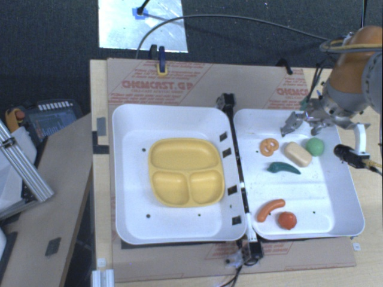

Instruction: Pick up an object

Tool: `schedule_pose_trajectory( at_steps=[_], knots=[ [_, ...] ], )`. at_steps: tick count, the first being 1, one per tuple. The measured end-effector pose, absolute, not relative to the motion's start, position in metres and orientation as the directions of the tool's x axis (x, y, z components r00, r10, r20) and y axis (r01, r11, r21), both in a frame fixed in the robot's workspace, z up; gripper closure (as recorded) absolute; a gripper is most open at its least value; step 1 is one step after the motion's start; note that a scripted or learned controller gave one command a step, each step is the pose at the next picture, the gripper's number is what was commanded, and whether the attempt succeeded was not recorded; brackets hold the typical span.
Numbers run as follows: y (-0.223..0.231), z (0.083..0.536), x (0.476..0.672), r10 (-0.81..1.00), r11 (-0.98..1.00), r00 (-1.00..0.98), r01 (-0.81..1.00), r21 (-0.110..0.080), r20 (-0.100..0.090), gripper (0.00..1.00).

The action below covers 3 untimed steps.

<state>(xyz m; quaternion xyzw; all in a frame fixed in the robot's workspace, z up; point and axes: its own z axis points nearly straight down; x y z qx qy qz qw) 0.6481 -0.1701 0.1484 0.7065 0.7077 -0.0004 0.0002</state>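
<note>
The claw (297,124) hangs over the far part of the right bin (341,220), at about one o'clock from that bin's middle, with its two fingers spread apart and nothing between them. Any of the small things below could be the one to lift. Nearest are the bread roll (297,153) and the green ball (315,146), just at six and five o'clock from the claw; the pretzel (268,146) lies at seven o'clock, and the green pepper (283,168) sits just beyond the roll. The sausage (270,208) and the tomato (287,220) rest well apart from these, at the near edge. The yellow tray (184,171) is alone in the left bin (128,160).

The risk, as I judge it, is crowding: roll and ball nearly touch (perhaps do touch), so a finger coming down could land on the neighbour, push both aside, or close on the round ball and squeeze it out.
</note>
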Motion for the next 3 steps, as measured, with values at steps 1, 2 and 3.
schedule_pose_trajectory(
  at_steps=[1, 2, 3],
  knots=[
    [-0.160, 0.095, 0.650, 1.000, 0.006, -0.006, 1.000, 0.000, 0.000, 0.00],
    [-0.161, 0.109, 0.652, 1.000, 0.007, -0.007, 1.000, 0.006, -0.002, 1.00],
    [-0.171, 0.165, 0.658, 1.000, 0.003, -0.003, 1.000, 0.008, -0.002, 1.00]
  ],
)
